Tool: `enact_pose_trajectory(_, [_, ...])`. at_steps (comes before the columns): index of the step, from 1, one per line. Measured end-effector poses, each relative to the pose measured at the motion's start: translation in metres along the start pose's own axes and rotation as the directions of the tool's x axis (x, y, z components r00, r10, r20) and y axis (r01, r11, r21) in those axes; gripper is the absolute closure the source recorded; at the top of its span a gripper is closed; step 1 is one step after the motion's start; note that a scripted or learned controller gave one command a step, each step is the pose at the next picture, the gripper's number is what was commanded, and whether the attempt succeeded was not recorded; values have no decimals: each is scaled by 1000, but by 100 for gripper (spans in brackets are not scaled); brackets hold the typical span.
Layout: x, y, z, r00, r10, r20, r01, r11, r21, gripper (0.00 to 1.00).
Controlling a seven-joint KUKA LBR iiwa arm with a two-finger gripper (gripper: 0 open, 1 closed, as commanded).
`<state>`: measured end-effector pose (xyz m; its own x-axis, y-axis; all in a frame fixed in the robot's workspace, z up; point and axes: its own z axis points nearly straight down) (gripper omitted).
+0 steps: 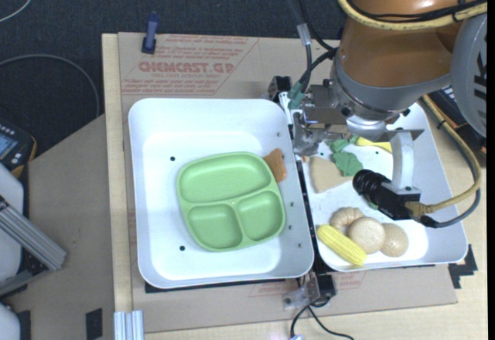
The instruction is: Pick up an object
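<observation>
Corn cob [342, 244]: yellow, knobbly, lying beside pale bread rolls [370, 232].

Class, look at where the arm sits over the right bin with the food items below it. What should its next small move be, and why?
Probably a short straight descent. The gripper hangs over the right bin just above the green item, with nothing seen held. The corn and round rolls lie farther toward the near edge, so the green item looks like the closest target.
</observation>
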<state>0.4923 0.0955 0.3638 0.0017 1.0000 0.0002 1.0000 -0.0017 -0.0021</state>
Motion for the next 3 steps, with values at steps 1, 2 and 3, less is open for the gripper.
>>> enact_pose_trajectory(1, [0, 1, -10, 1000, -1, 0, 1, 1000, -3, 100])
enact_pose_trajectory(2, [1, 1, -20, 1000, -1, 0, 1, 1000, -5, 100])
enact_pose_trajectory(3, [-36, 3, 41, 1000, 0, 0, 0, 1000, 1, 100])
